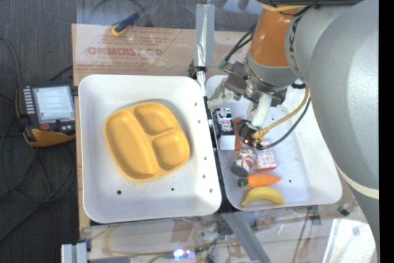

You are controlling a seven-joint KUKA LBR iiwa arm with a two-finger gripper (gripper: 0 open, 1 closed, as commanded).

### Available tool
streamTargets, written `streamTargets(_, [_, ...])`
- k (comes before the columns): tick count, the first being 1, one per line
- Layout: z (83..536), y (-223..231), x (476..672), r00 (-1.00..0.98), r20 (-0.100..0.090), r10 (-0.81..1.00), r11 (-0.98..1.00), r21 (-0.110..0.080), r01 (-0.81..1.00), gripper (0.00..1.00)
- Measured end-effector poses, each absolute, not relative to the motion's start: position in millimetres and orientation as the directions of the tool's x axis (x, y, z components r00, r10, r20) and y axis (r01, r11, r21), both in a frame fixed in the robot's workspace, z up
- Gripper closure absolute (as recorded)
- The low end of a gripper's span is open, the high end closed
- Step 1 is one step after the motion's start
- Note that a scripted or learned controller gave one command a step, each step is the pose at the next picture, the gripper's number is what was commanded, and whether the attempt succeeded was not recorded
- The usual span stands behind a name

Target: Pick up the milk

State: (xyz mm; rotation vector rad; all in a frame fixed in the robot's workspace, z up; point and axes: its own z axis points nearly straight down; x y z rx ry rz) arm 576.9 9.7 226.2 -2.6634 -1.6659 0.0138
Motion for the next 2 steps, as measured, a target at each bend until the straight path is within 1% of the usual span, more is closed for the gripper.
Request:
streamTargets(1, [186, -47, 540.2, 0.620, -0.010, 0.785, -0.620, -0.005, 0.785, 0.00])
streamTargets(2, [179, -42, 610.5, 0.632, -0.008, 0.775, -0.632, -0.005, 0.775, 0.00])
